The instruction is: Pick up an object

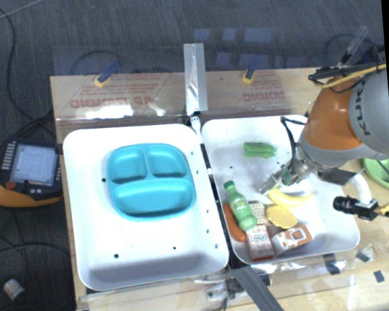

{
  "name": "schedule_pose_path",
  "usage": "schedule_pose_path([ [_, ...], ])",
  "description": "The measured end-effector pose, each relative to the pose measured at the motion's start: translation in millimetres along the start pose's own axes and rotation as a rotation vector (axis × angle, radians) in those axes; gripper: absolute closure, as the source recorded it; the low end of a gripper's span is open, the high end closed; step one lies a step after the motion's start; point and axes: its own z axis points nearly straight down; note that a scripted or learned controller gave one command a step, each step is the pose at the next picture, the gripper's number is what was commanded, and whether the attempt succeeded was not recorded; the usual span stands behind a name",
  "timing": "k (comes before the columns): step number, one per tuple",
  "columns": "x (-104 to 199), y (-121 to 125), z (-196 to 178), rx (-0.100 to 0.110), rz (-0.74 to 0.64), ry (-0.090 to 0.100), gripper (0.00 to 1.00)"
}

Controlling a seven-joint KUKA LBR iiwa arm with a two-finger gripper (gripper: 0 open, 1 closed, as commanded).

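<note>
My gripper (286, 176) is low inside the right bin (335, 220), at its middle right, just above a yellow banana-like piece (291, 196). Left of it lies a small green bottle (238, 206), with an orange carrot-like piece (233, 228) beside it. A flat yellow piece (279, 215) lies under the banana. Near the front wall are a red and white carton (259, 240) and an orange packet (294, 237). A green pod-shaped item (259, 150) lies apart at the back of the bin.
The left bin (95, 255) holds a blue divided plate (149, 179). The arm's grey and orange wrist (334, 129) hangs over the right bin's right wall. A handheld pendant (23, 174) lies off the bench at the left.
</note>
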Motion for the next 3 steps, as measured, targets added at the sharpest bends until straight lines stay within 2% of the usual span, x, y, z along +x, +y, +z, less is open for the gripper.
schedule_pose_path([
  [1, 0.0, 1.0, -8.2, -0.001, -0.001, 0.001, 1.0],
  [2, 0.0, 1.0, -8.3, -0.001, -0.001, 0.001, 0.0],
  [3, -59.9, 2.7, -53.8, 0.016, 0.035, 0.008, 0.0],
])
